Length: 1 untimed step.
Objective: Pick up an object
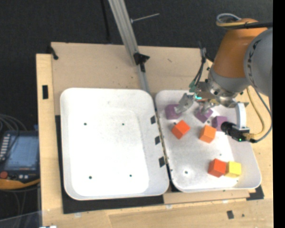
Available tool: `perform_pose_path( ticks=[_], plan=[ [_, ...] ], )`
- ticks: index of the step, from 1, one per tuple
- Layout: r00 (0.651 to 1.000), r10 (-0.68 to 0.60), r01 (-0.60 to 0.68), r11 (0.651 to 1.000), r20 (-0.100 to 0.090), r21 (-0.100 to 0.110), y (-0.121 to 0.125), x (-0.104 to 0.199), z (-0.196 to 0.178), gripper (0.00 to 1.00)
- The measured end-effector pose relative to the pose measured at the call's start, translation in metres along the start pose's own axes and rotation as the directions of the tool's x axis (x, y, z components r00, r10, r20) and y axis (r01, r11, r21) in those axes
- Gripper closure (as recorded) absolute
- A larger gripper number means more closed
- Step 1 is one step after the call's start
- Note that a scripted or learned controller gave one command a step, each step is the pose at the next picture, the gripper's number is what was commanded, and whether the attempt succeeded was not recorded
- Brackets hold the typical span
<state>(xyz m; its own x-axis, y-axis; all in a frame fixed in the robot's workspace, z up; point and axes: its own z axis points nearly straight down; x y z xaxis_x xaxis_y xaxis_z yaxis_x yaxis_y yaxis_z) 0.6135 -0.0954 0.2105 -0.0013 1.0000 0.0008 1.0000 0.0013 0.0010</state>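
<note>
Arm is seen entering from 3 o'clock, with the gripper point(194, 107) low over the upper end of the right bin point(247, 182). Fingers are spread apart: one tip at about 9 o'clock of the wrist, the other at about 5 o'clock, and nothing is seen clamped between them. Nearest candidates are the purple blocks: one purple block point(171, 111) lies just beside the left fingertip, on its 9 o'clock side; a second purple block point(204, 114) lies touching or almost under the right fingertip, and whether it is inside the gap cannot be told from this angle. A third purple piece point(219, 122) sits at 4 o'clock of the gripper, close to the black wrist attachment. Below the fingers, toward 6 o'clock, two orange cubes are found, the left orange cube point(180, 128) and the right orange cube point(207, 134), apart from each other and from the fingers. Well apart at 5 o'clock, near the bin's lower edge, a red-orange cube point(217, 167) touches a yellow cube point(234, 168). The left bin point(71, 99) holds nothing of interest. Judgement: grasp not yet made; the move turns on whether the finger gap is centred on a purple block or straddles the bare space between two. A small shift toward 9 o'clock or 4 o'clock is probably needed before closing. The blocks are roughly cubic, so no long axis has to be matched.
</note>
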Motion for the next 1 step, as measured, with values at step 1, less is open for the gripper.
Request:
perform_pose_path(
  ticks=[1],
  plan=[
    [1.000,0.003,-0.003,1.000,0.003,0.006,0.0044,-0.0038,0.0612,0.00]
  ],
)
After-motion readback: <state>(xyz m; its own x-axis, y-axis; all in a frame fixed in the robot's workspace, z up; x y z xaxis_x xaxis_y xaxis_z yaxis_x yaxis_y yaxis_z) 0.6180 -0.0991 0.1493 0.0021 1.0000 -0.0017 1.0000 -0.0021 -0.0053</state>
